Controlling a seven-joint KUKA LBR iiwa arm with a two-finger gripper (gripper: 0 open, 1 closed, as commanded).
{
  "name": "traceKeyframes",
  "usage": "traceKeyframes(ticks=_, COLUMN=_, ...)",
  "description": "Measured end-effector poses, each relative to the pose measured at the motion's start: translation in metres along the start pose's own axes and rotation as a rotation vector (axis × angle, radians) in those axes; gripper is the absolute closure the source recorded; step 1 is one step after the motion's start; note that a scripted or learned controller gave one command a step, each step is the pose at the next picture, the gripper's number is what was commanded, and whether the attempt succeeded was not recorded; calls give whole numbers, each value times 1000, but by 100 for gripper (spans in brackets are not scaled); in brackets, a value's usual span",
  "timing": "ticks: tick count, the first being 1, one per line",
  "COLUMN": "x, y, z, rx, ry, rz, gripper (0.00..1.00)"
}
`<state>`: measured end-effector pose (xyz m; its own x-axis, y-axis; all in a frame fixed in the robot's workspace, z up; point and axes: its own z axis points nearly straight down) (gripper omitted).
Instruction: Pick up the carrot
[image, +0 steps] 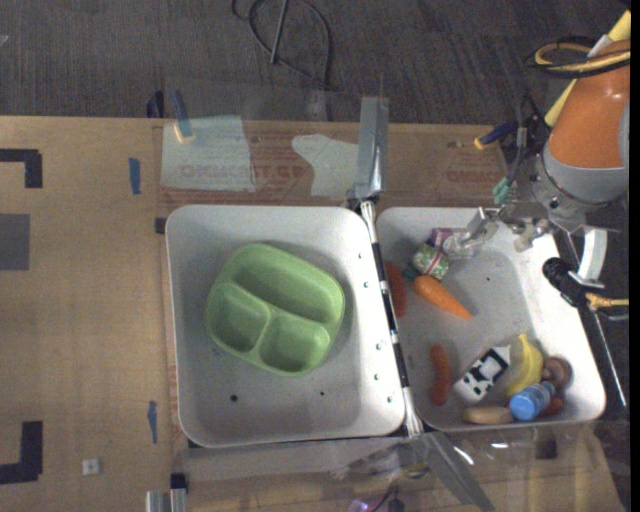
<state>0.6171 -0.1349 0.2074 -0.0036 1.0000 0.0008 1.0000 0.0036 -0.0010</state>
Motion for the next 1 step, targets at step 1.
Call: traceKeyframes(ticks=1, x=-1, y=51, z=-64, rx=-3, ry=-3, rz=110, gripper=0)
